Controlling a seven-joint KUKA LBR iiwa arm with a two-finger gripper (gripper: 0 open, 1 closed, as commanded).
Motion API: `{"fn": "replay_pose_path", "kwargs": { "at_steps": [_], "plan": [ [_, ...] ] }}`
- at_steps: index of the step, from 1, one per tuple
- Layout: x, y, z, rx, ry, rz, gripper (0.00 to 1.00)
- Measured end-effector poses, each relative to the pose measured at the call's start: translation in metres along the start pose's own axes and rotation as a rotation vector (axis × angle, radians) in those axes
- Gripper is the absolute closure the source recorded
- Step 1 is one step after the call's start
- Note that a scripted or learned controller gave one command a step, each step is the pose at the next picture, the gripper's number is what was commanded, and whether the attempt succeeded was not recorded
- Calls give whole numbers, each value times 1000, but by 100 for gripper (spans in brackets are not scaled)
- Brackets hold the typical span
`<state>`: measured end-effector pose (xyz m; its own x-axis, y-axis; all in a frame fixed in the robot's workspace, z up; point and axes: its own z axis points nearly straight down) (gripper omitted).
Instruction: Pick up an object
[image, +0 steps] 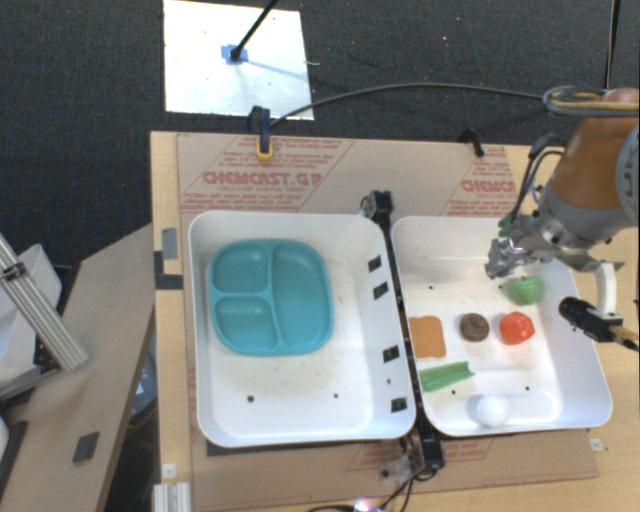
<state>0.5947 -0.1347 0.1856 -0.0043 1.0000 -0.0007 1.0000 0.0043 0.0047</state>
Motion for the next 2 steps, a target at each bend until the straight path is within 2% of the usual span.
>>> {"fn": "replay_pose_path", "kwargs": {
  "at_steps": [1, 2],
  "plan": [
    [0, 2, -49, 0, 0, -1, 100],
    [49, 2, -39, 3, 1, -2, 100]
  ]
}}
